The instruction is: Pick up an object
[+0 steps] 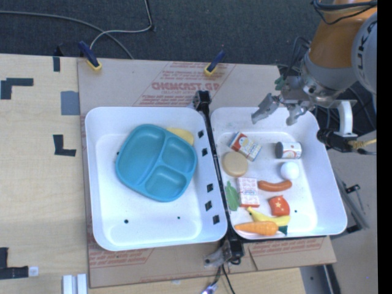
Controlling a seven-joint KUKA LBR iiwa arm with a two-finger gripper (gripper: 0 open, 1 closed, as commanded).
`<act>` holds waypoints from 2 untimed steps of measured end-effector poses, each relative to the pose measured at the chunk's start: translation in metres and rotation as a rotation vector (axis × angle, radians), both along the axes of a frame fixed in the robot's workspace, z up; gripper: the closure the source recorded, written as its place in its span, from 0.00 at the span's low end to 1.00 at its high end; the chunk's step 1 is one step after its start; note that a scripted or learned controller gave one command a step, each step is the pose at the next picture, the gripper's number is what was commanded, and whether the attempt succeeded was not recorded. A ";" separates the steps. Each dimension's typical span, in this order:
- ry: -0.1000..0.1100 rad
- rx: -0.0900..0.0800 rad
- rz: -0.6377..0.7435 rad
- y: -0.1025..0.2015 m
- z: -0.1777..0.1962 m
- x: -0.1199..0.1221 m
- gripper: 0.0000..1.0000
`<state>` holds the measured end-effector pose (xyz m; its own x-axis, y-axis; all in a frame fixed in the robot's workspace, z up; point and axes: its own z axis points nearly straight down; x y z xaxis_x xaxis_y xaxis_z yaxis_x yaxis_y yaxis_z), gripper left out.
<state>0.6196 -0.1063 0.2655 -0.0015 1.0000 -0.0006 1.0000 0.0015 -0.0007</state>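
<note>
At the lower edge of the frame, the right bin (324, 188) held its nearest items against the front rim: an orange carrot (256, 228) touching a yellow banana (267, 217), with a red pepper (279, 206) just behind them. A green pod (232, 196) lay along the divider side, beside a red-and-white carton (248, 190). Mid-bin sat a sausage (275, 185), a white egg (290, 171) and a round tan biscuit (234, 163). Farther back, a small juice box (245, 146) and a tipped can (288, 150) lay well apart, with bare floor between them. The bin's right-hand strip was open floor along the rim.

The left bin (101, 182) carried a blue divided plate (157, 162) resting partly over a yellow item (182, 135); bare floor lay in front of the plate.

At the upper right, the gripper (280, 111) hung over the right bin's far rim, fingers spread wide, nothing between them. Two clamps (90, 55) held the cardboard's far edge.
</note>
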 end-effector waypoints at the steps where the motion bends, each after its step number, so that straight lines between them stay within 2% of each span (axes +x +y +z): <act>1: 0.003 0.001 0.000 0.020 -0.083 0.013 0.00; 2: 0.003 0.000 0.000 0.012 -0.151 0.038 0.00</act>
